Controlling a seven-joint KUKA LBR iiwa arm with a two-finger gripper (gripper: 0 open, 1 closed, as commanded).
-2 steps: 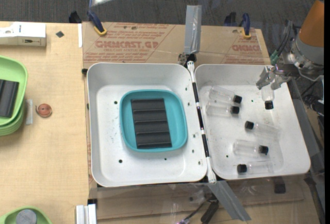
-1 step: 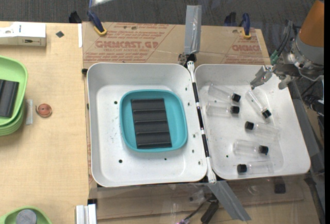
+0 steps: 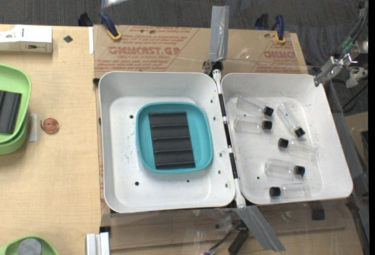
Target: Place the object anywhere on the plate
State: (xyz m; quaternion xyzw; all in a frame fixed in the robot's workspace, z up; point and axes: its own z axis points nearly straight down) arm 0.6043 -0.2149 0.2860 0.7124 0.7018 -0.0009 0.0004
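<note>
Tubes (image 3: 275, 125): six clear plastic tubes with black caps, lying scattered on the floor of the right bin (image 3: 328, 189), apart from one another. Plate (image 3: 202, 131): teal, rounded-square, in the middle of the left bin (image 3: 117, 177), carrying a black ribbed insert (image 3: 171, 140). Both bins sit touching side by side on the table (image 3: 58, 189). Claw: state cannot be told.

From my remote seat, the only lettering I can read is the red print on the brown cardboard sheet (image 3: 176, 46) lying behind the two bins: it looks like "CHEMCAST GP", and a partial repeat of the same print shows toward the sheet's right end. The smaller red lines around it are too blurred for me to read.
</note>
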